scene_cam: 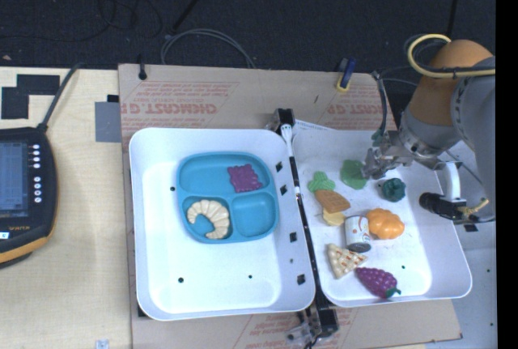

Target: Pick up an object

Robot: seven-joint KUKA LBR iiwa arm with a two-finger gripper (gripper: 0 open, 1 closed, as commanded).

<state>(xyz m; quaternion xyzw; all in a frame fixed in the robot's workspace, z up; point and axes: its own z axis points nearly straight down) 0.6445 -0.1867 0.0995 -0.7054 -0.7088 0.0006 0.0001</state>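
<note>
- Camera view: grapes lie nearest, by the near edge of the right bin, with a pizza slice just to their left.
- Behind these stand a small can and an orange pepper, touching or nearly so.
- Toward the right bin's left edge lie a bread-and-cheese piece and a green leafy piece.
- At the middle of the far half sits a green toy; a dark green round one lies to its right.
- The gripper hangs low between these two green things, just beside the green toy; whether its fingers are wide or narrow I cannot tell.
- The left bin carries a blue tray with a croissant in its near-left compartment and a purple piece in its far-right one.
- A pendant rests at the desk's left edge.
</note>
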